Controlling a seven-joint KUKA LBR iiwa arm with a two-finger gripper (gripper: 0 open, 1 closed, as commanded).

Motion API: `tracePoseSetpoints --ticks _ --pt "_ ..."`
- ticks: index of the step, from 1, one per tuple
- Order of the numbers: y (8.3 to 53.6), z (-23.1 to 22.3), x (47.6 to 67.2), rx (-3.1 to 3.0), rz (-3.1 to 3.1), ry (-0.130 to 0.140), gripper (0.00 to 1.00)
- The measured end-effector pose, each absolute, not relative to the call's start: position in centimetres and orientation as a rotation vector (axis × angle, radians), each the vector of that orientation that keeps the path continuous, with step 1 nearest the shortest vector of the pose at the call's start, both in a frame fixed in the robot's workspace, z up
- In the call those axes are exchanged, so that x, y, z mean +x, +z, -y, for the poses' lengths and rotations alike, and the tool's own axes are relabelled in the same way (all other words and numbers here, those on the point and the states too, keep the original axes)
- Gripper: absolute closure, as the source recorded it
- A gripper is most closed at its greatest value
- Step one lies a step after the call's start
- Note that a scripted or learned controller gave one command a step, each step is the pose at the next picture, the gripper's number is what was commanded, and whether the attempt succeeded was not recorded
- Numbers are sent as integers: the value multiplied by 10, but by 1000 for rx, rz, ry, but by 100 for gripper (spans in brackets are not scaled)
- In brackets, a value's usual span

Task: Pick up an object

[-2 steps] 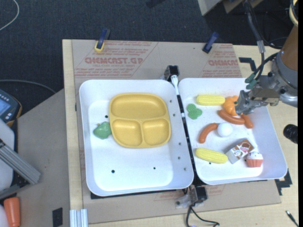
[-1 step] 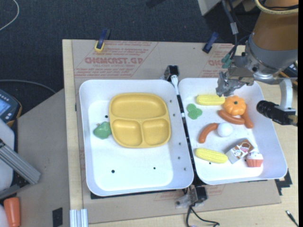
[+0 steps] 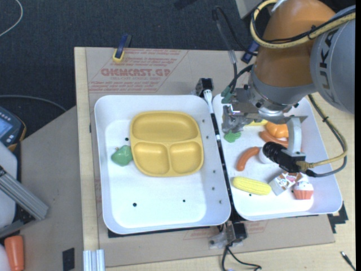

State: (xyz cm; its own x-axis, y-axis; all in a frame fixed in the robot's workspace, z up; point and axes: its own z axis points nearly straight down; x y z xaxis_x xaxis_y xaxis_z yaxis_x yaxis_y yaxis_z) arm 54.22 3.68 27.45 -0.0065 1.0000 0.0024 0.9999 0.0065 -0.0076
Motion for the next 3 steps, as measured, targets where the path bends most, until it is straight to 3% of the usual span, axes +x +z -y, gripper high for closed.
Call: tracePoseSetpoints --ticks 1,2,3 --pt "286 -129 573 -2213 2233 -9 100" --pt "306 -133 496 -2215 2220 6 100" --pt "262 -55 478 -2229 2208 12 100"
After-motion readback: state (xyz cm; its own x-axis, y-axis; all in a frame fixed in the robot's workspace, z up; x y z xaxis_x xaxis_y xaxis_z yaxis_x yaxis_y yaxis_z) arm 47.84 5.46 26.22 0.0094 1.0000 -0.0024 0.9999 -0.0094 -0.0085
